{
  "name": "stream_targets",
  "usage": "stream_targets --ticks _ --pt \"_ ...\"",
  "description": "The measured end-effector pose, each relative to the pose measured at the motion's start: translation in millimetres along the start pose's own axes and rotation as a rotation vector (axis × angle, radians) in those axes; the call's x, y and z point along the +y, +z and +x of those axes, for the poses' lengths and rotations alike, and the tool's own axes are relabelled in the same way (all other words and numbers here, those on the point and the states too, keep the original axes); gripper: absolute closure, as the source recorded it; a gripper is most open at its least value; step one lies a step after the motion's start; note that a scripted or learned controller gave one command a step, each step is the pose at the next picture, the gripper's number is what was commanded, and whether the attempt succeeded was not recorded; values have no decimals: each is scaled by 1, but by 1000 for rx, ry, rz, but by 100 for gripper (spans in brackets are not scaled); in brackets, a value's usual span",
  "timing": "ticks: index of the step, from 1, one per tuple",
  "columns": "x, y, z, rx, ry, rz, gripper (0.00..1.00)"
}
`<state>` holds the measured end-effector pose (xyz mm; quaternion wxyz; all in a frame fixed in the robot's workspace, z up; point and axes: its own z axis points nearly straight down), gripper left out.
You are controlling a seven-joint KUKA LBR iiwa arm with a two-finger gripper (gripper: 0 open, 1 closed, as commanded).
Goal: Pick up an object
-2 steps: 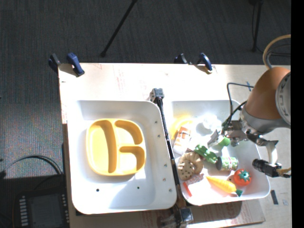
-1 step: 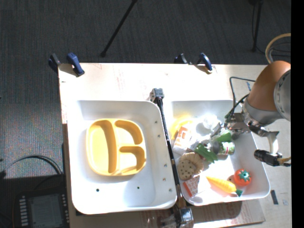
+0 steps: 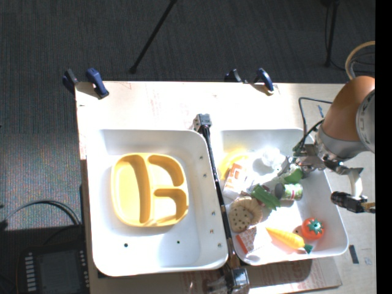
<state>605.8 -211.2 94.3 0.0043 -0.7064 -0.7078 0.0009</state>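
You've got the grey arm w/ its orange band (image 3: 350,106) reaching in from the right, wrist over the right shallow white bin (image 3: 334,225). The end effector (image 3: 298,164) sits low at the bin's upper right area, right above the clutter; you can't tell from this angle if it's spread or pressed together, and nothing is clearly seen pinched in it.

Right bin contents, approx:
- green leafy plastic piece (image 3: 267,196), just beside the end effector and partly under it
- small cylindrical can w/ green label (image 3: 290,192), lying on its side, touching the leafy piece
- round brown cookie-like disc w/ dots (image 3: 244,214), near the bin's left wall
- yellow banana-shaped toy (image 3: 284,237), lower middle
- orange-red tomato toy w/ green top (image 3: 312,228), just right of the banana
- crumpled white item (image 3: 270,159), upper middle, washed out by sunlight
- small printed packet w/ orange/white (image 3: 235,175), upper left, next to a yellow rounded thing (image 3: 232,162) that's too bright to ID

Left shallow white bin (image 3: 116,143) holds a yellow divided plastic tray (image 3: 149,189), lying flat, roughly centred, well apart from the arm.

Both bins sit side by side on the pale worktop (image 3: 165,100), touching along the middle divider. Blue clamps (image 3: 96,81) grip the worktop's far edge, left and right. Strong sun falls across the right bin, so detail there is poor.
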Motion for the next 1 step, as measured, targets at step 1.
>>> stream_targets --ticks 1 --pt "34 -79 76 -3 -2 -7 100"
